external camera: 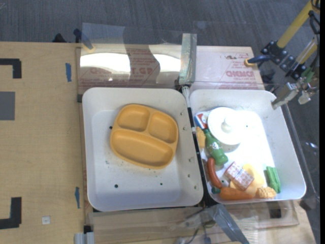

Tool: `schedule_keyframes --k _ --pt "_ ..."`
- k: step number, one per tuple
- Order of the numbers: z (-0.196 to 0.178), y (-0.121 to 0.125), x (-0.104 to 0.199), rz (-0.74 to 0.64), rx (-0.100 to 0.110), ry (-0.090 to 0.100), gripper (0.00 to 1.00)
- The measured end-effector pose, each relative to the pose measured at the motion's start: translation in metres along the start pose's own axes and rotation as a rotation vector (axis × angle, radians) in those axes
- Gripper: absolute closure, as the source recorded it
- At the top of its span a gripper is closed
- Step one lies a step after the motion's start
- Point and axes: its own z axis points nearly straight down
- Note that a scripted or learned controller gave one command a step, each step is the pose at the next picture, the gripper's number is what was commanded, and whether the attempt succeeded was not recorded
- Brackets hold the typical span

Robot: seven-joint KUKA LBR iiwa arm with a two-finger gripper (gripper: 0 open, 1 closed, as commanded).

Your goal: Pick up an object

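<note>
Above the right bin's (289,136) far corner, my claw (293,89) hangs clear, giving the toys room; open or shut, I cannot tell. My targets crowd the near side, orange carrot (238,193) lowest.

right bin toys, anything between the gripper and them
Nothing visible. The gripper sits at the right bin's upper right rim, with bare bin floor between it and the toys and white lid.

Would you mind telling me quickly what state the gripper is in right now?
Gripper: cannot be told; it sits at the upper right edge of the right bin, with nothing seen in it.
</note>
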Motion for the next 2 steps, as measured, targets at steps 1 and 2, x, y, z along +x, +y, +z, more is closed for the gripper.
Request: schedule_keyframes --k 1,2 --pt "0.209 -0.006 -0.041 0.287 0.018 0.009 0.00" --pt "0.105 0.033 -0.027 0.878 0.007 0.000 0.00"
